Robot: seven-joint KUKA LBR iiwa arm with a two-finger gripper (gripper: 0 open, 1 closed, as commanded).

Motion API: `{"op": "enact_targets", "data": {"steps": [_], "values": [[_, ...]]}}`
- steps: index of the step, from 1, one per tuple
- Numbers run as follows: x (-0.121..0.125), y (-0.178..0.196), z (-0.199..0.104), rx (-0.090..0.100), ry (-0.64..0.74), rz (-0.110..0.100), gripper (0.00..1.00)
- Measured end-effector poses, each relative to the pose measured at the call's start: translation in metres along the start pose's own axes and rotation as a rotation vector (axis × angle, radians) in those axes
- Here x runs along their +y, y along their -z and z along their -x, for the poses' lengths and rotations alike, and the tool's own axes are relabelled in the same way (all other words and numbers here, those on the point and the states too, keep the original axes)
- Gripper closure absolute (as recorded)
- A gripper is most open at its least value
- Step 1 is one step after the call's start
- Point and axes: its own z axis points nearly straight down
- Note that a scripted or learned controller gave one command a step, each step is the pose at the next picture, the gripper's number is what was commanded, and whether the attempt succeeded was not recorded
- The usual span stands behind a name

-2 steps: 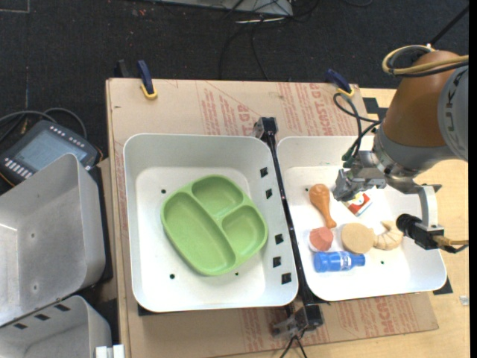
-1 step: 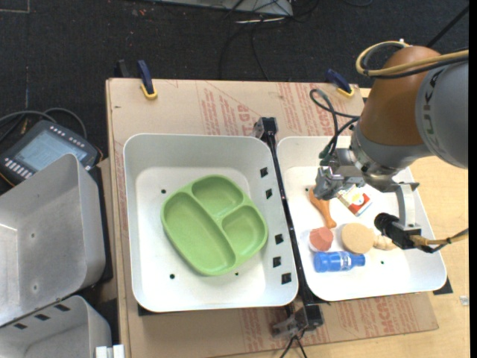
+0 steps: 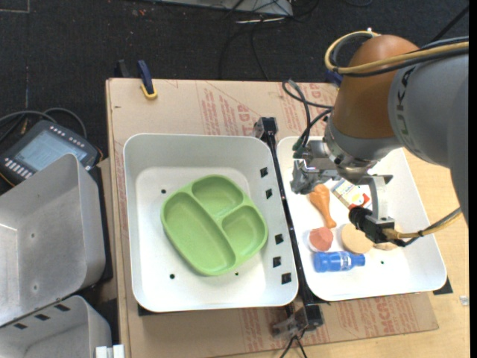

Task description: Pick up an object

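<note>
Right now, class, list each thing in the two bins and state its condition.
Green divided plate: flat in the left bin, compartments bare.
Blue bottle: lying on its side, right bin.
Toy drumstick: lying flat, right bin.
Pink disc: flat beside the bottle.
Gripper: low above the right bin.

An orange drumstick (image 3: 323, 204), pink disc (image 3: 321, 239), tan round (image 3: 355, 239) and blue bottle (image 3: 337, 262) lay clustered mid-bin in the right bin (image 3: 417, 274), toward its left wall.

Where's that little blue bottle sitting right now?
The blue bottle lies on its side in the right bin, near its front edge, just below the pink disc.
</note>
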Motion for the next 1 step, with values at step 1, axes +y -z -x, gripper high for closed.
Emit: {"op": "enact_targets", "data": {"steps": [1], "values": [[0.011,0.0057,-0.0491,0.0,0.0,0.0,1.0]]}}
